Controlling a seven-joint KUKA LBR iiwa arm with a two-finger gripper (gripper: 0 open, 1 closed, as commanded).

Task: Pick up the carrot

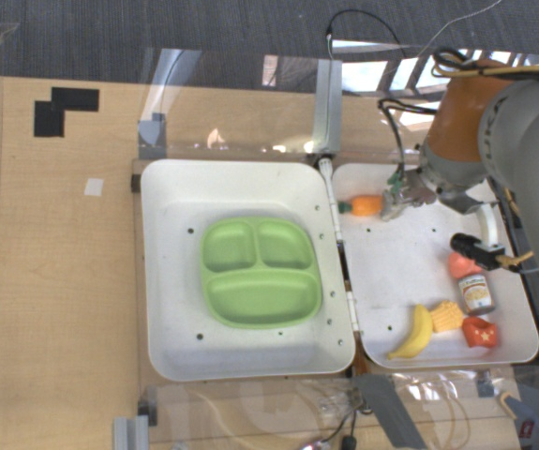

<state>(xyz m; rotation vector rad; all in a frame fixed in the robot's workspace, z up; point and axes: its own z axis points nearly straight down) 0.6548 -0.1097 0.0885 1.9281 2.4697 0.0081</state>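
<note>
The carrot (366,206), orange with a small green top pointing left, lies in the right bin (391,279) at its far left corner, close to the divider. My gripper (396,198) hangs low at the carrot's right end, touching or nearly touching it. The grey arm with its orange band comes in from the upper right and hides the gripper's upper part.
A green divided plate (260,272) sits in the middle of the left bin (171,251). Along the right bin's near right side lie a banana (411,334), a yellow corn piece (446,318), a red pepper (480,332), a small jar (476,292) and a reddish piece (460,265).
</note>
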